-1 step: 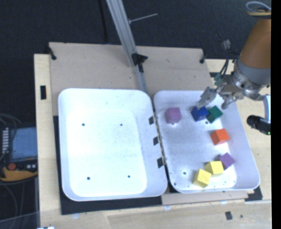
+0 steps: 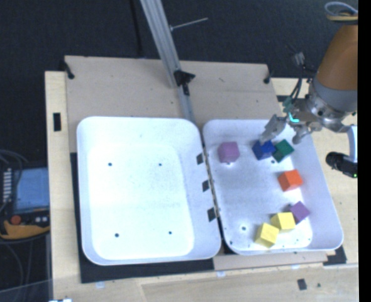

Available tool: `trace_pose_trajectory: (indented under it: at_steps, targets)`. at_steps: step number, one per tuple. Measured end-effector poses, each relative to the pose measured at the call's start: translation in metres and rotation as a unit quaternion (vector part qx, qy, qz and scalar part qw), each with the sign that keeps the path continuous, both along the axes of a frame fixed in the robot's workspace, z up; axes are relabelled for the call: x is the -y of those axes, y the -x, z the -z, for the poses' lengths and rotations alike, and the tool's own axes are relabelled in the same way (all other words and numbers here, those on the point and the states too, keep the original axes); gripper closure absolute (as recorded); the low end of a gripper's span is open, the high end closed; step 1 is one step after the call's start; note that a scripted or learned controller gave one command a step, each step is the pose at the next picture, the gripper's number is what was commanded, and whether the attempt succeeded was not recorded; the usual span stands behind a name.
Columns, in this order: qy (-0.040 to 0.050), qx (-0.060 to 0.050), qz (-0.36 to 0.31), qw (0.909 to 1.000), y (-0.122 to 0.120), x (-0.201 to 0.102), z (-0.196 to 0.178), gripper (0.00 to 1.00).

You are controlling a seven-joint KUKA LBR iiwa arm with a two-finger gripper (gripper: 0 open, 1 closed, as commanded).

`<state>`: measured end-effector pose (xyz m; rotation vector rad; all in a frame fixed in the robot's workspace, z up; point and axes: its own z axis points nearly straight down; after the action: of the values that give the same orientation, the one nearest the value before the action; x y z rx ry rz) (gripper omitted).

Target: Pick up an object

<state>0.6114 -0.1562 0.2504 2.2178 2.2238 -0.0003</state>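
My gripper [image 2: 287,131] hangs over the back of the right bin [image 2: 236,187], its two fingers spread apart. Just below its tips sit a blue cube [image 2: 263,150] and a green cube [image 2: 283,150], side by side. Nothing is between the fingers. A pink-purple cube [image 2: 228,151] lies to their left. Nearer the bin's right side lies an orange cube [image 2: 290,180]. A purple cube [image 2: 299,211] and two yellow cubes [image 2: 284,221] [image 2: 267,234] cluster at the front.
The left bin [image 2: 91,187] stands beside the right one. A slanted metal rod [image 2: 162,36] rises behind the bins. A blue box with cables [image 2: 25,190] sits off the bench's left edge.
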Motion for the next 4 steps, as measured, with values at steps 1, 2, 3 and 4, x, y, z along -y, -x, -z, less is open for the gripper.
trace_pose_trajectory:
  at_steps: [1,2,3,4]
  targets:
    - [-0.0002,-0.003,0.001,1.0000,0.005,-0.001,0.062,0.00]
    - [-0.0001,-0.002,0.000,1.0000,-0.002,-0.006,0.120,0.00]
    - [0.0006,0.000,0.002,1.0000,-0.003,-0.005,0.154,0.00]
    - [0.0009,0.003,0.005,1.0000,-0.004,-0.004,0.141,1.00]
